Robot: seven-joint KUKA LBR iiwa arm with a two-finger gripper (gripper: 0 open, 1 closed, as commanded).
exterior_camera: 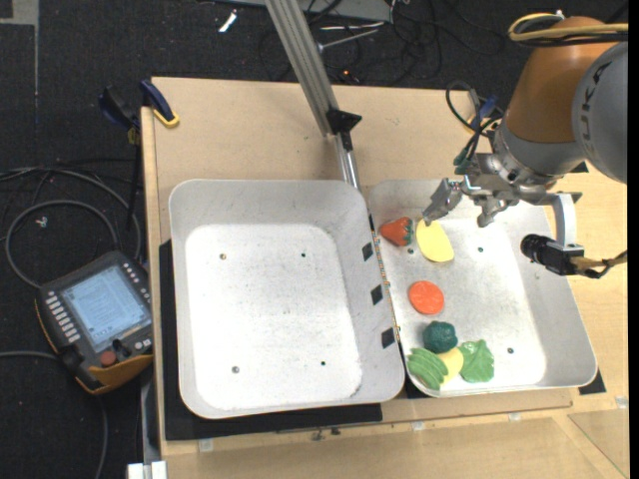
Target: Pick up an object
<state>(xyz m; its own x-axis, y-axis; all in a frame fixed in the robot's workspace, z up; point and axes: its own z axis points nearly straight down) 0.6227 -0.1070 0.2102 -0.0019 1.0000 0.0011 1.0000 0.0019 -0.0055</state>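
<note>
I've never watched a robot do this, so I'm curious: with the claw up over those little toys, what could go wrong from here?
The gripper hangs open above the yellow piece, which lies right beside a red piece near the bin wall. Coming down, it might nudge either one aside or catch both.

The green, yellow and teal pieces sit bunched in the near corner, so a clean grab there looks hard.

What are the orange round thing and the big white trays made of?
The orange disc looks like soft foam or rubbery plastic: flat, matte, no shine, though the view can't settle which. The right bin and left bin look like hard moulded plastic: smooth white walls with rounded corners and a faint sheen, and dark speckles of wear on their floors.
</note>
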